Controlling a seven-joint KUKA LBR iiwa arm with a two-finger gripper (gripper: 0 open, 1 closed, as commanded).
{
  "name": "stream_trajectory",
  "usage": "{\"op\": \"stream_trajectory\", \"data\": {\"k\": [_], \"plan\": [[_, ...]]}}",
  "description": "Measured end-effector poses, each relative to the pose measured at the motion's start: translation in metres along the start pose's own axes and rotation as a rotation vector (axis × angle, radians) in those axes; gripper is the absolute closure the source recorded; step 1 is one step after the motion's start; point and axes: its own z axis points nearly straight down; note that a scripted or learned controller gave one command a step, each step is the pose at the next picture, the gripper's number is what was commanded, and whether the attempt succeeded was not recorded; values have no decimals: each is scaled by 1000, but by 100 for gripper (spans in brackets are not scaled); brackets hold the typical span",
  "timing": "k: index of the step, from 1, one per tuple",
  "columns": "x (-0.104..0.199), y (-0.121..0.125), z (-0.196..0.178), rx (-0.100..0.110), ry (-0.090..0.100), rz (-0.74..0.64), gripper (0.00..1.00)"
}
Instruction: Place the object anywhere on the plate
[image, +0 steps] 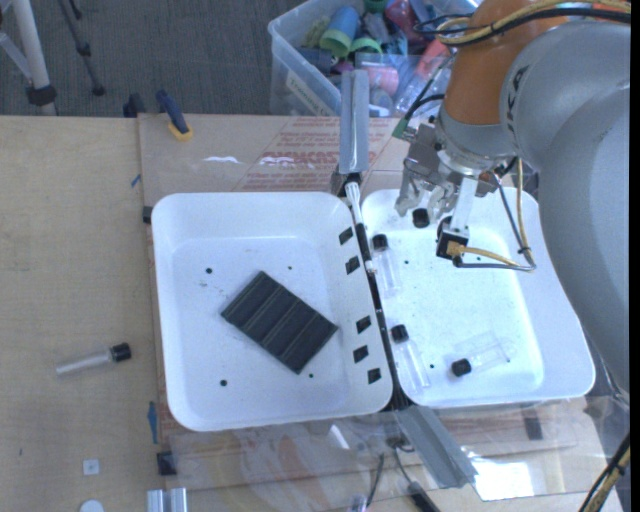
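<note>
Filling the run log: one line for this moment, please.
pincer: above right bin's far edge | vial: right bin | plate: left bin

Robotics lab: plywood surface bearing two white bins, clear tub of assorted test objects behind, tripod legs on carpet.

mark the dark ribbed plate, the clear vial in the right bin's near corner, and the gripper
dark ribbed plate (279, 321), camera view, centre of its top face, left bin.
clear vial (478, 355), camera view, mid-body, right of its black cap.
gripper (437, 212), camera view, midway between the fingertips, over the right bin.
</note>
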Motion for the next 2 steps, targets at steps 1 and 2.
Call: {"op": "stream_trajectory", "data": {"k": [1,2], "plan": [[54,-25,35,4,-1,-122,100],[134,-62,-9,-1,0,-33,100]]}}
